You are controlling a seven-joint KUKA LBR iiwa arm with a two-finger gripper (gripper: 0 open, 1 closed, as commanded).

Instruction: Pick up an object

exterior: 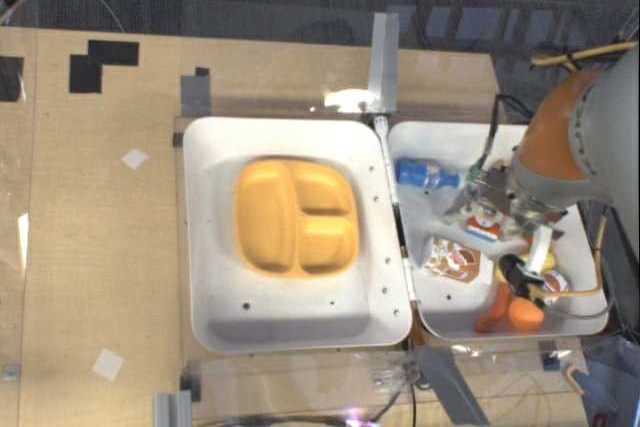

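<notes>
— So, which object lies closest to the gripper?
— A small red, white and blue packet (482,229), around the middle of the right bin (445,143) and a little toward its right edge. The gripper (487,202) is right over the packet's far end. I cannot tell whether it is spread or closed, or whether it touches the packet.
— And around that?
— A brown-and-white snack packet (452,261) lies flat just beside it, toward the bin's near edge. A blue bottle (425,176) lies on its side near the far left corner. An orange ball (525,314) sits by the near right corner, with an orange carrot-like piece (492,311) touching it on the left.
— The other bin?
— The left bin (210,215) holds a yellow divided tray (295,215) in its middle, apart from every wall.
</notes>
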